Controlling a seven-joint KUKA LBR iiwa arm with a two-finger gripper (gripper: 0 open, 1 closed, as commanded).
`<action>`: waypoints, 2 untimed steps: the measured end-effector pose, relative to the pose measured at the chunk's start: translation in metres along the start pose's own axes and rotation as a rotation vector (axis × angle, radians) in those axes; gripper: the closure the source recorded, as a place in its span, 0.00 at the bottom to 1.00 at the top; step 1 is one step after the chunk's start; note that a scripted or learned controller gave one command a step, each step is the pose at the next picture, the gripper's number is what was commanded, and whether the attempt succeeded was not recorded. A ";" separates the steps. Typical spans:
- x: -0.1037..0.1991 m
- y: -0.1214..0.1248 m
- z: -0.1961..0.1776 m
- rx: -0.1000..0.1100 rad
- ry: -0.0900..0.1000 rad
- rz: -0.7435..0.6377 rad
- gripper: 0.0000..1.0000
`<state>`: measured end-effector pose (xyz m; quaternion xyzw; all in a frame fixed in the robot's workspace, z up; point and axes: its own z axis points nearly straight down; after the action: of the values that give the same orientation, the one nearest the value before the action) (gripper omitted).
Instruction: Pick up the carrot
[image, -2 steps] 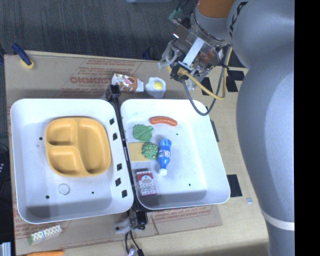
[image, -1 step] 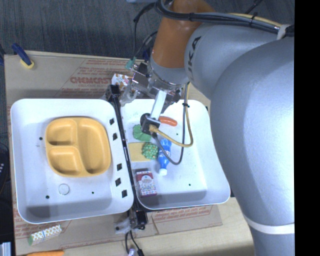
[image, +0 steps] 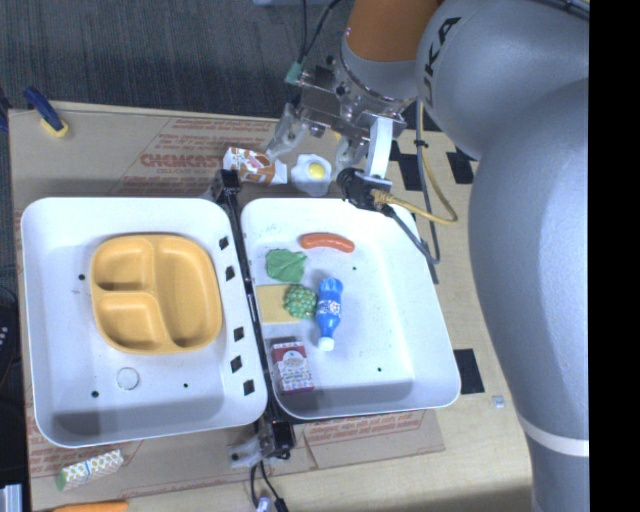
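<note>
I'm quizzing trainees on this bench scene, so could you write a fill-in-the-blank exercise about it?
1. The yellow divided tray lies in the ____ bin.
2. The blue bottle lies in the ____ bin.
3. The green leaf lies directly ____ the sausage, toward the tray.
4. The hand hangs above the right bin's ____ rim.

Missing words: left; right; beside; far

The right bin (image: 425, 330) has bare floor along its right half, open from above; its left half is crowded by a sausage (image: 326, 241), green leaf (image: 285, 264), broccoli (image: 298, 300), blue bottle (image: 328, 311) and red box (image: 290, 366); the arm (image: 520, 200) overhangs the right side.
</note>
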<state>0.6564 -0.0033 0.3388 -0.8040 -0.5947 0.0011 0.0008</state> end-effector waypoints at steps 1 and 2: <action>0.006 -0.010 0.091 0.002 -0.001 -0.360 0.00; -0.059 0.018 -0.027 -0.002 -0.001 -0.358 0.00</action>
<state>0.6565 -0.0645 0.3658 -0.6854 -0.7282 0.0006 -0.0001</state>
